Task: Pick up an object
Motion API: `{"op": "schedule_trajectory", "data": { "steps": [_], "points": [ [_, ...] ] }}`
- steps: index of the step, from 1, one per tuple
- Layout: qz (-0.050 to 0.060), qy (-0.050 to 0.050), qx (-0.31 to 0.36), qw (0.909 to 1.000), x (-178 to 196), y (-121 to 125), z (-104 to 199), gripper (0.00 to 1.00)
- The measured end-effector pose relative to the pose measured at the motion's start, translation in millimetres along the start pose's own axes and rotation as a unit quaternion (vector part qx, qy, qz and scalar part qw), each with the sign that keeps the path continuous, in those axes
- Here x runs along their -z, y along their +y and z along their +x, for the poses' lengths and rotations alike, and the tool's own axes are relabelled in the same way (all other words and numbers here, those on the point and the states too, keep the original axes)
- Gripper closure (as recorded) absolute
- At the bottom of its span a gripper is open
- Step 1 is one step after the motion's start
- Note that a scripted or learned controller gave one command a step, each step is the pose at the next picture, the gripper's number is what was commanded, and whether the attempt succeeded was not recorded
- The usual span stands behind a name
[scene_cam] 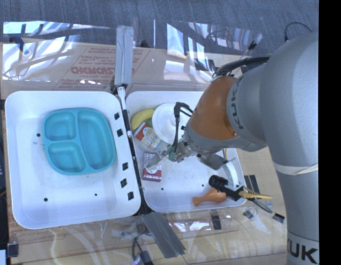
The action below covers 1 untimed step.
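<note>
- Two shallow white bins side by side on the bench: left bin (16, 148), right bin (181, 203), meeting at a shared wall in the middle.
- In the left bin, a turquoise plastic tray with three compartments (78, 140), lying flat toward the far side.
- Grey arm with an orange band (214, 115) reaching in from the right, bent down over the right bin.
- Gripper (171, 151) low inside the right bin, near its middle, pointing toward the shared wall.
- Open or closed: cannot tell, the tip being partly hidden by the wrist and lost among the clutter; nothing seen clamped in it.
- Just left of the gripper, a clear plastic packet with a red and pale label (148, 139), close to the shared wall.
- Beyond that packet, a yellow curved banana-shaped item (138, 118) in the far left corner of the right bin.
- Touching it on the right, a white round cup (164, 122), partly under the wrist.
- Nearer the front, a flat red-and-white card (152, 173) beside the shared wall.
- Near the front wall, an orange carrot-shaped toy (210, 198), well apart from the gripper.
</note>
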<state>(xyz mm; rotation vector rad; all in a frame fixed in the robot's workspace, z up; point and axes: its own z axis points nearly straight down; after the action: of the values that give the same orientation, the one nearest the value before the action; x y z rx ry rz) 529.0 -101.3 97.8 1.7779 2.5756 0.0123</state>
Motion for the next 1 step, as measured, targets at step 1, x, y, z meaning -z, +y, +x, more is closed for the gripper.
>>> {"op": "schedule_trajectory", "data": {
  "steps": [1],
  "points": [
    [0.005, 0.002, -0.001, 1.0000, -2.1, 44.5, -19.3, 0.00]
  ]
}}
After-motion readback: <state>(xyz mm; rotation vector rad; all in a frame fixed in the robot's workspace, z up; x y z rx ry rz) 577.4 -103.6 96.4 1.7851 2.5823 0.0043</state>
